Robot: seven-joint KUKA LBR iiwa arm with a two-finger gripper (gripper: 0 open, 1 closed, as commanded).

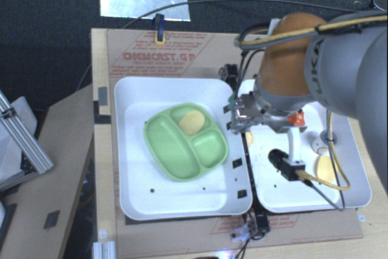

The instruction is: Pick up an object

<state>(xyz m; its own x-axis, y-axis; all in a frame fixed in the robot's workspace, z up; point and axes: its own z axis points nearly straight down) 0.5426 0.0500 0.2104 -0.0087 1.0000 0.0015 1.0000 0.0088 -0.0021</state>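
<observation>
A green divided plate (182, 148) lies in the left bin (136, 191). A pale yellow rounded object (193, 122) rests in the plate's upper compartment. My gripper (241, 114) hangs under the grey and orange wrist, over the divider between the two bins and just right of the plate. In the right bin (357, 191), a small orange piece (296, 119) peeks out beside the wrist. A yellow object (325, 169) lies near the front right, and a small pale round thing (319, 144) sits just above it. The arm hides much of the right bin.
The bins sit on a cardboard sheet (163, 51) with red lettering. A blue and yellow clamp (159, 28) stands at its back edge. An aluminium frame (24, 136) slants in at the left. A yellow cable (330, 185) loops over the right bin.
</observation>
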